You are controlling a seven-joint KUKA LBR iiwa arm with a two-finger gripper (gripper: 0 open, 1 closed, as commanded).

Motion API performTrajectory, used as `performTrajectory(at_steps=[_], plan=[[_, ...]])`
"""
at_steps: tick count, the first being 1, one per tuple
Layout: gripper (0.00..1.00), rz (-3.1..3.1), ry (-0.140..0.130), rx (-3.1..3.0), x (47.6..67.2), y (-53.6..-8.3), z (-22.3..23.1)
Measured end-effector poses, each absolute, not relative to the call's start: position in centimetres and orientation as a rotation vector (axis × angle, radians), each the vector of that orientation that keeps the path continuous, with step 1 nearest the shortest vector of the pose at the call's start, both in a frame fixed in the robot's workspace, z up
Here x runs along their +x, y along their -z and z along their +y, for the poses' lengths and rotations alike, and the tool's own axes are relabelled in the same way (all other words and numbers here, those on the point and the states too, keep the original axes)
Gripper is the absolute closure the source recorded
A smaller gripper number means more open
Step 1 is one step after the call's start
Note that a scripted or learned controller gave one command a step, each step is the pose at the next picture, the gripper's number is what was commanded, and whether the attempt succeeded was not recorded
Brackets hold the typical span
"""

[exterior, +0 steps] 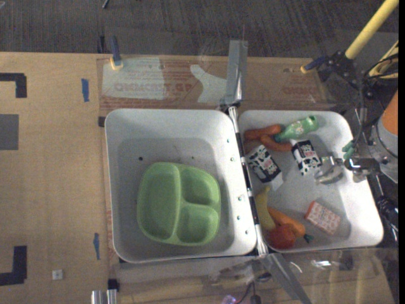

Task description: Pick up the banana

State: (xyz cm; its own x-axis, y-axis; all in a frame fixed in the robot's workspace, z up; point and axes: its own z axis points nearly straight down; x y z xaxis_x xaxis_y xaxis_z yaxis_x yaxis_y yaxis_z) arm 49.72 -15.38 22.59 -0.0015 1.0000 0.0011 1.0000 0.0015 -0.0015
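We see the banana point(264, 209) lying in the right bin point(364, 198) at its 8 o'clock edge, beside a carrot point(288, 220). The tool point(329, 171) hovers at 3 o'clock, spread, holding nothing.

Lighting even and moderately bright, diffuse from overhead; both white bins point(126, 128) read slightly grey, with soft shadow pooled along the inner walls and a faint shadow rim under the green divided plate point(179, 202). Pale glare patches on the clear sheet point(161, 84) taped across the cardboard behind the bins, and a duller sheen on the metal strip point(235, 71) between them. Overall soft, low-resolution frame with visible noise on the dark carpet point(190, 11); small package print in the right bin is unreadable, and the gripper point(330, 170) shows smeared edges.
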Motion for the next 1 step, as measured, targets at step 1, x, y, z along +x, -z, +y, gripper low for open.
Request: performTrajectory(at_steps=[1], plan=[[0.00,-1.946,0.005,-2.469,49.05,-10.13,-10.77]])
